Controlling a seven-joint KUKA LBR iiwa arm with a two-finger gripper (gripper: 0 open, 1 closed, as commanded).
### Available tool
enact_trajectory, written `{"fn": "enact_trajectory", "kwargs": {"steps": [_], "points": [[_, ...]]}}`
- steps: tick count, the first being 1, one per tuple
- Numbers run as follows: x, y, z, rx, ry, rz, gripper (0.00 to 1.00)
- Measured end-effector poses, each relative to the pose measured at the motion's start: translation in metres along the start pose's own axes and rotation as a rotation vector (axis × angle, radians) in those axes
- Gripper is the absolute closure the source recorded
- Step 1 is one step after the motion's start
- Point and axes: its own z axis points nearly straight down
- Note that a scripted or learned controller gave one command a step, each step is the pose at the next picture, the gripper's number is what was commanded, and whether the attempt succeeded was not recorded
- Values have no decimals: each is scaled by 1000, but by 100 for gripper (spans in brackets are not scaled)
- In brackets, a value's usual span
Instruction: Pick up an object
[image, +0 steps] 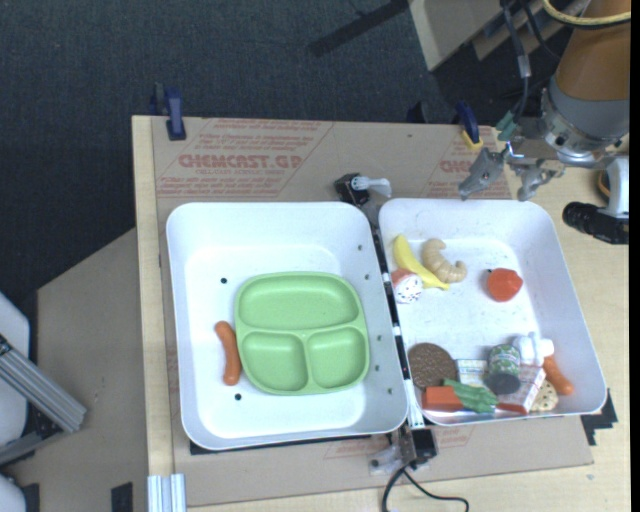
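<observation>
Round red tomato (504, 284), right bin (565, 300)

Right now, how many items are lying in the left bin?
2. A green divided plate sits in the middle of the left bin, and an orange sausage lies on the bin floor just left of the plate. Nothing appears hidden.

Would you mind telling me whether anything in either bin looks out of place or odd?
One thing stands out: a sausage lies loose on the left bin floor beside the green plate, not in a compartment. The right bin's toys are jumbled near its front edge, but nothing looks spilled or damaged.
</observation>
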Motion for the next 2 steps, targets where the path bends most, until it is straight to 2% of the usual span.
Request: {"fn": "enact_trajectory", "kwargs": {"steps": [1,2], "points": [[42,-1,87,11,4,-4,0],[24,18,184,0,1,2,0]]}}
